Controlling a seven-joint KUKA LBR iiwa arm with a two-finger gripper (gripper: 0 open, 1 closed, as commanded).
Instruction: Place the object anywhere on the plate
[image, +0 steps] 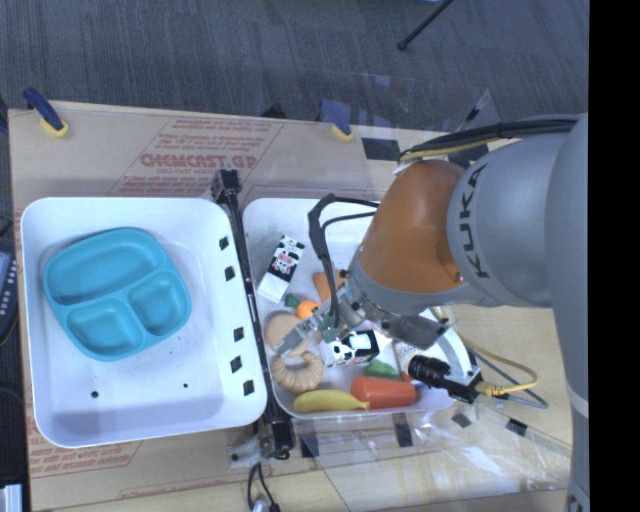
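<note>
A blue plate (115, 290) with three sections sits in the left bin (60, 420), close to that bin's far left corner. Nothing lies on it.

The right bin (262, 215) holds a pile of toy food. A little milk carton (284, 262) with black and white patches lies near the bin's far left corner. A yellow banana (327, 401) lies along the near edge, with a red pepper (385, 391) just beside it on the right. A tan ring (298, 370) like a small bagel rests just above the banana. A black and white cow toy (352, 348) sits in the middle, above the pepper.

The big grey arm (520, 220) with its orange band (415, 235) reaches over the right bin. Its hand (318, 325) is low down among the toys, near the tan ring and the cow toy. I cannot tell how wide the hand is or whether it has hold of anything.
</note>
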